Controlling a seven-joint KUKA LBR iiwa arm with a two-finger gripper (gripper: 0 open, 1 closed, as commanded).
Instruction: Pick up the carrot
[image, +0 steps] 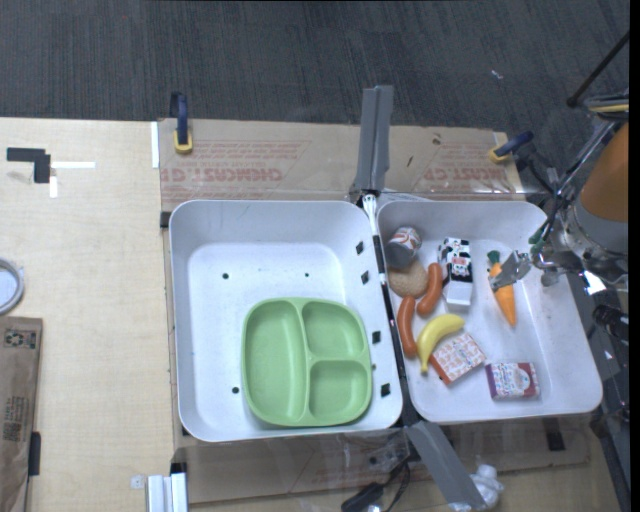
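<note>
Hovering beside the carrot (506, 298), end effector (519, 268), fingers apart; milk carton (458, 272) nearby.

Left bin (190, 300) holds a green divided plate (306, 361). Right bin (560, 395) is crowded: banana (437, 335), two sausages (407, 327) and (432, 287) beside it, a milk carton (457, 270), a snack box (458, 357), a red packet (512, 380). Clamps (180, 122) grip the cardboard on the tabletop (80, 250).

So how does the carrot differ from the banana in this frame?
The carrot is orange and tapers straight to a point; the banana is yellow and curved. The carrot lies near the right bin's right side, next to the gripper, while the banana sits mid-bin among other items, against a sausage. Both lie flat in the same bin.
</note>
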